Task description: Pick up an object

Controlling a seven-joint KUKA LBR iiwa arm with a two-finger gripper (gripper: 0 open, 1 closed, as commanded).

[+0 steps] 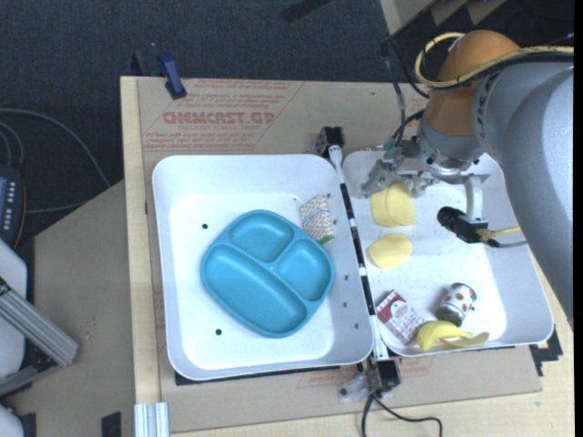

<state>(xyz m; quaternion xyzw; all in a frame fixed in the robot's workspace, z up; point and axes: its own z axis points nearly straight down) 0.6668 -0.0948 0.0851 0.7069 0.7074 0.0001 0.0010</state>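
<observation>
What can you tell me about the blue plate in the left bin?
The plate is a light blue, rounded, smooth tray, plastic by the look of it, with raised ridges dividing it into three compartments, all bare. It lies flat and upright on the floor of the left bin, turned at a diagonal to the bin's walls and roughly central. A small patterned packet sits at its upper right edge; whether they touch is unclear. The pincer is over the right bin.

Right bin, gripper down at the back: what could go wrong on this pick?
The gripper sits low over a pale yellow block with a second yellow piece close beside it, so it may nudge both. The block lies near the right bin wall, so a push could jam it against the edge.
</observation>
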